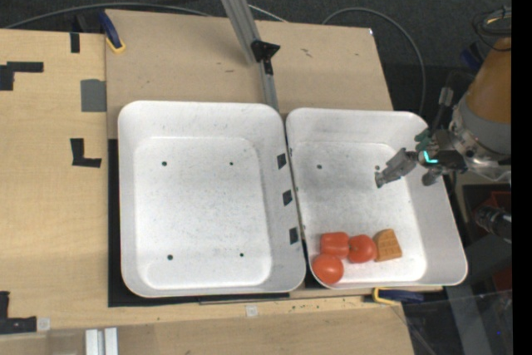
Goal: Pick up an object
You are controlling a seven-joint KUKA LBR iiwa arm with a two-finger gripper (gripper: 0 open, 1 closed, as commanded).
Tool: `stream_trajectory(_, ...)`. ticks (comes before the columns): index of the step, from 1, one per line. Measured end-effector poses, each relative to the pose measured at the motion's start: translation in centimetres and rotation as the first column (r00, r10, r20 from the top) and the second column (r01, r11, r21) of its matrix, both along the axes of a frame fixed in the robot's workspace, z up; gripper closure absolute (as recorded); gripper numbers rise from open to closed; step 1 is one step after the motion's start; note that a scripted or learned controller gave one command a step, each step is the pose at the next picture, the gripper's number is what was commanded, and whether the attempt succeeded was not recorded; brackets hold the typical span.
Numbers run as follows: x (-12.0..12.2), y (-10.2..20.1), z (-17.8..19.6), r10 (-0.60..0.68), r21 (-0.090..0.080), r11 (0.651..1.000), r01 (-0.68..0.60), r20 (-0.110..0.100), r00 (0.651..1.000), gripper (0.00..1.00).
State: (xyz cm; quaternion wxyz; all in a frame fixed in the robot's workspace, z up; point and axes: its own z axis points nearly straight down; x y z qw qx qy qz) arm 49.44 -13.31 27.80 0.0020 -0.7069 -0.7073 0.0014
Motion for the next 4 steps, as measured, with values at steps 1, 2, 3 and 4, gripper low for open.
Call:
stream_trajectory(1,0.1,0.0,0.2,0.001,-0.001,1.000,-0.001,0.004,1.000,0.00)
stream_trajectory(2,0.5,-0.3,-6.0,0.000,0.000,1.000,0.000,-0.003,1.000,0.00)
stream_trajectory(3,0.7,0.2,-12.3,0.000,0.001,1.000,0.000,-0.004,1.000,0.00)
stream_trajectory(4,0.6,0.3,-16.7,0.000,0.001,1.000,0.000,-0.003,1.000,0.00)
